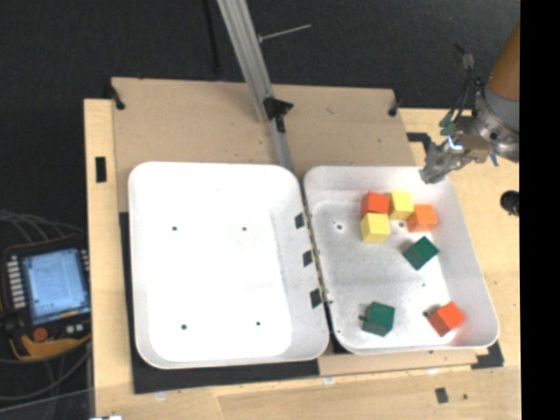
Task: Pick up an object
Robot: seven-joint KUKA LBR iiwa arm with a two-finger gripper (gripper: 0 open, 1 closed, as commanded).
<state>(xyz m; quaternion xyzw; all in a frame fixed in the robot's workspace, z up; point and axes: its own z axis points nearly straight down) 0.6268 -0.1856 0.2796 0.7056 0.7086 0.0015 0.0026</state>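
Blocks (402, 214) lie below the raised gripper (435, 170).

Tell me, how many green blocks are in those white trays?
2, both in the right bin: one green block near the middle, right of the yellow ones, and another green block by the near edge. Nothing seems to hide more.

The gripper (435, 170) hangs over the right bin's (468, 261) far rim. Just below it cluster orange and yellow blocks (389, 214); green blocks (420, 253) lie farther off.
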